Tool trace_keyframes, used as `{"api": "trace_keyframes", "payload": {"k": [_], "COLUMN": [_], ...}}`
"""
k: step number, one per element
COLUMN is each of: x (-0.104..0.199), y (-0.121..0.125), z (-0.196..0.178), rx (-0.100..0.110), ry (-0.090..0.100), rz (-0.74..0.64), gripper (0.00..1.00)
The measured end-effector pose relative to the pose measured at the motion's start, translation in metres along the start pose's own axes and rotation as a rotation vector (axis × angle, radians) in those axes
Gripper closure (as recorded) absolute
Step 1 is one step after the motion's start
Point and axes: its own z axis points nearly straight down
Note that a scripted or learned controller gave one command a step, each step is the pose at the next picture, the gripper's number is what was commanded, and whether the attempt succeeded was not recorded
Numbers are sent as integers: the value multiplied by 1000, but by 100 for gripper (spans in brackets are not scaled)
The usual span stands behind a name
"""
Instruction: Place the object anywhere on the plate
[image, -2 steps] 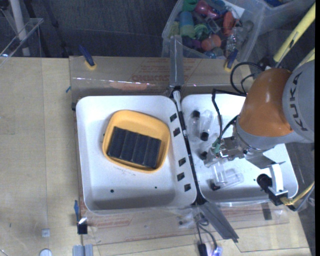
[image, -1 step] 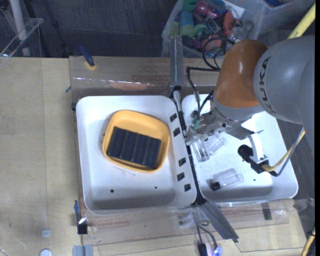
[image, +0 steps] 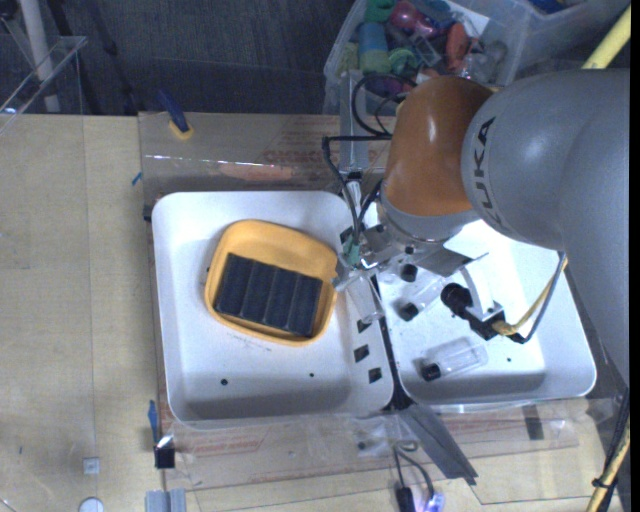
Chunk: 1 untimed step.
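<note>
A yellow plate (image: 232, 250) lies tilted in the left bin (image: 190, 380). A black ribbed rectangular object (image: 268, 292) rests flat on the plate and covers most of its middle. My gripper (image: 354, 262) hangs below the orange wrist band, over the divider between the two bins, right beside the plate's right rim. The wrist hides much of the gripper from above. Nothing visibly hangs from it.
In the right bin (image: 560, 375) lies a clear plastic tube (image: 452, 354) with a black cap near the front. A clear tub of colourful items (image: 415, 30) stands behind the bins. A blue clip (image: 178, 123) sits on the bench at the back left.
</note>
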Motion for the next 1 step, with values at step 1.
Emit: {"api": "trace_keyframes", "payload": {"k": [1], "x": [0], "y": [0], "z": [0], "rx": [0], "ry": [0], "rz": [0], "gripper": [0]}}
